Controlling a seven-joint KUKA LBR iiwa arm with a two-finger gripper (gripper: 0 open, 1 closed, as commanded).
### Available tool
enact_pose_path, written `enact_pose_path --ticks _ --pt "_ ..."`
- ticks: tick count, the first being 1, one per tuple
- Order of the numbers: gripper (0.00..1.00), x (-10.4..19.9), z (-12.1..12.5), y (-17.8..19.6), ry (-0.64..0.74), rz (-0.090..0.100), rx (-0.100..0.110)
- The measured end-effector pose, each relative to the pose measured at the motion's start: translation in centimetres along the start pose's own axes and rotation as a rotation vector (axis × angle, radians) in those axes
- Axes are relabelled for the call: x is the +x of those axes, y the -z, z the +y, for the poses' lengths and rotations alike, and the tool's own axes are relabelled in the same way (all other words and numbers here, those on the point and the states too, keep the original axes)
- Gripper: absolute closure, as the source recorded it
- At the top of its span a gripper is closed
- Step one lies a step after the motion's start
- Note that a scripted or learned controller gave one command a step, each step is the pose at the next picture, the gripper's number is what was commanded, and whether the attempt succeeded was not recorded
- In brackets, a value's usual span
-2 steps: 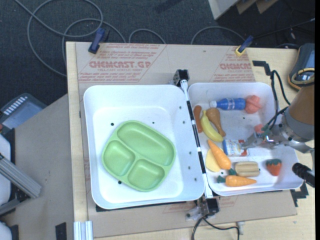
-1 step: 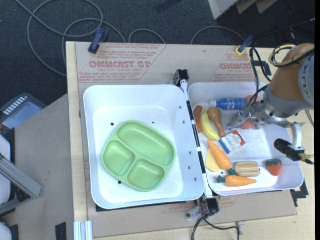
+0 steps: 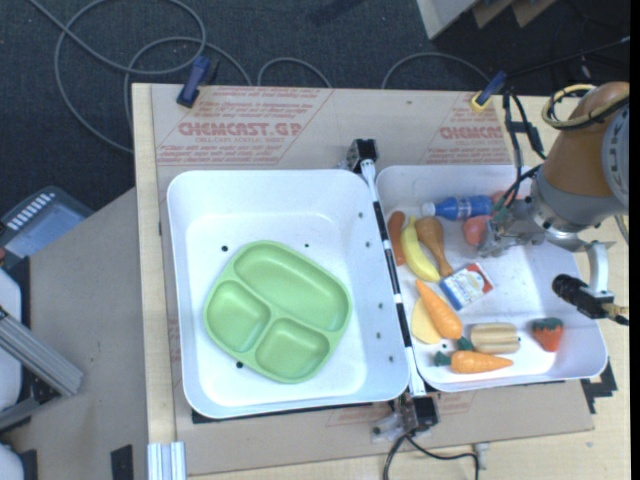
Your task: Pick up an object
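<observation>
My gripper (image 3: 499, 233) hangs low over the back of the right bin (image 3: 578, 366), under the grey wrist and orange band. It is right beside a small red round item (image 3: 474, 231), touching or almost touching it. A blue bottle (image 3: 462, 207) lies just behind them. In the same bin lie a banana (image 3: 420, 252), a brown drumstick (image 3: 433, 236), an orange sausage (image 3: 397, 231), a small red-and-blue carton (image 3: 466, 286), a carrot (image 3: 439, 309), a hot dog bun (image 3: 495, 337), a second carrot (image 3: 481, 362) and a strawberry (image 3: 547, 334).
The left bin (image 3: 190, 208) holds a green three-part plate (image 3: 278, 311). A black part (image 3: 576, 292) of the arm's fittings hangs over the right bin's right side. Cables run over the bench behind the arm.
</observation>
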State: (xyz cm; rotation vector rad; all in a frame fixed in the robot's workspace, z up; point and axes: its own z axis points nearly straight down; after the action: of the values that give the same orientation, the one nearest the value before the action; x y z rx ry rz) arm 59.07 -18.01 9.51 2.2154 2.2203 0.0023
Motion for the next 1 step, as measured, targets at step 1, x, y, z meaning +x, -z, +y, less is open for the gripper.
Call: enact_pose_path --ticks 1 --pt "0.0 0.0 -0.01 -0.02 0.0 0.0 0.001"
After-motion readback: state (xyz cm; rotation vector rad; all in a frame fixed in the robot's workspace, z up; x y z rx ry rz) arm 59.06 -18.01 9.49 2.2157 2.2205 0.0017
